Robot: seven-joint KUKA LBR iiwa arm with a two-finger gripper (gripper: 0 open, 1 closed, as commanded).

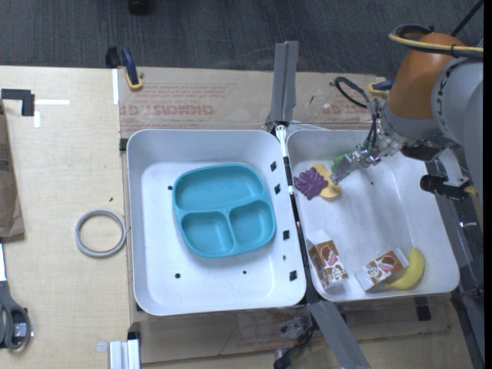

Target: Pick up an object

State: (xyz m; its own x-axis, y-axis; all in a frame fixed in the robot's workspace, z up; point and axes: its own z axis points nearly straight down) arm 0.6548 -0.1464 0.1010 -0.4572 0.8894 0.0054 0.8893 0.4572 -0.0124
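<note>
Hovering in the right bin (pixel 430 229), the gripper (pixel 340 171) sits just beside the purple grapes (pixel 309 182); whether it grasps anything I cannot tell; banana (pixel 411 270) well apart

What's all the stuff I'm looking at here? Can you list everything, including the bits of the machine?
Bins: two, white, side by side on the bench.
Divided plate: one, turquoise, in the left bin.
Grape bunch: one, purple, upper left of the right bin.
Small yellow piece: one, touching the grapes; cannot tell what it is.
Small cartons: two, brown and white, along the right bin's near side.
Banana: one, yellow, against the right-hand carton.
Tape ring: one, pale grey, on the bench left of the bins.
Scissors: one pair, grey, at the left edge.
Clamp: one, blue and yellow, at the bench's far edge.
Arm: one, grey with an orange band, reaching in from the right.
Gripper: one, over the right bin beside the grapes.
</note>
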